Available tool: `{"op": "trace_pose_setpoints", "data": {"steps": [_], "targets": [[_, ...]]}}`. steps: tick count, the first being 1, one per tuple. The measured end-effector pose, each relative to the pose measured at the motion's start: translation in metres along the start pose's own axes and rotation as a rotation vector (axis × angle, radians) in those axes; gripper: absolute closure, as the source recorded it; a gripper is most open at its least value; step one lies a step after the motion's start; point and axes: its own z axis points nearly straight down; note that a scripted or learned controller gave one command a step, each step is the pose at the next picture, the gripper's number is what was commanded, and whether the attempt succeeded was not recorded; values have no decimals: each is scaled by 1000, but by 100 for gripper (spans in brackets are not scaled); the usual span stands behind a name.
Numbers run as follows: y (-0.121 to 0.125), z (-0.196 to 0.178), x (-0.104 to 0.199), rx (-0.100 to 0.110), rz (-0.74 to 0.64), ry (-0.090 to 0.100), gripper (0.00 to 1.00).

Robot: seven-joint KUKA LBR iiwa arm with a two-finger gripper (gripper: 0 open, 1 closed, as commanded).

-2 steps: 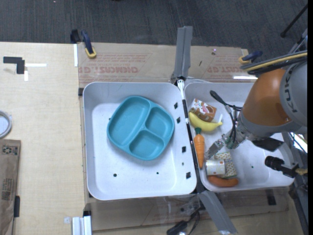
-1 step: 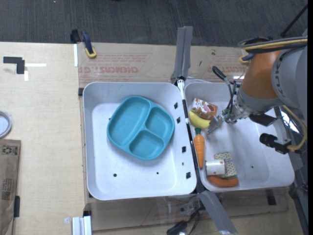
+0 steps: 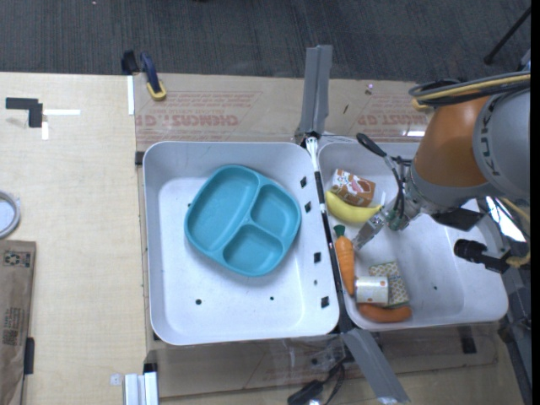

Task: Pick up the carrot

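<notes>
The carrot [image 3: 344, 264] is orange with a small green top. It lies lengthwise along the left wall of the right bin [image 3: 447, 298], green end towards the back. My gripper [image 3: 368, 233] hangs low over that bin, just right of the carrot's green end and just below a banana [image 3: 353, 212]. Nothing is visibly held. The arm's orange band and grey wrist come in from the right above it.
A snack packet [image 3: 354, 186] lies behind the banana. In front of the carrot are a white cylinder [image 3: 371, 290], a patterned piece [image 3: 389, 275] and an orange-red sausage-like item [image 3: 385, 313]. The left bin [image 3: 169, 294] holds a blue three-compartment plate [image 3: 244, 219].
</notes>
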Motion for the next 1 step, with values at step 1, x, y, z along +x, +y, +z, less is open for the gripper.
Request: {"op": "trace_pose_setpoints", "data": {"steps": [1], "targets": [[28, 1, -25, 0, -465, -2, 0]]}}
